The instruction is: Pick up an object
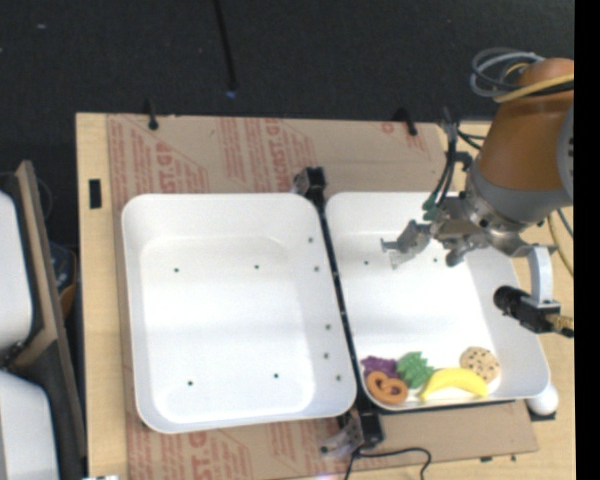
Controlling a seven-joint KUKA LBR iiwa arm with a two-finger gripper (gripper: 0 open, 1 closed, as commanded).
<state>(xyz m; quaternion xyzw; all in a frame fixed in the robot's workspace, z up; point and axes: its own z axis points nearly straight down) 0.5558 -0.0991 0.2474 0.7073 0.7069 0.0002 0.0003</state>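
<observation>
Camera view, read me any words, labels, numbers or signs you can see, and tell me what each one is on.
Red printed lettering on the cardboard sheet under the bins: it runs in strips along the top and left edges, but is too small and blurred to read.
White bins, toy food and arm: no readable text.

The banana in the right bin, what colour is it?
Yellow; the banana shows in the camera view.
</observation>
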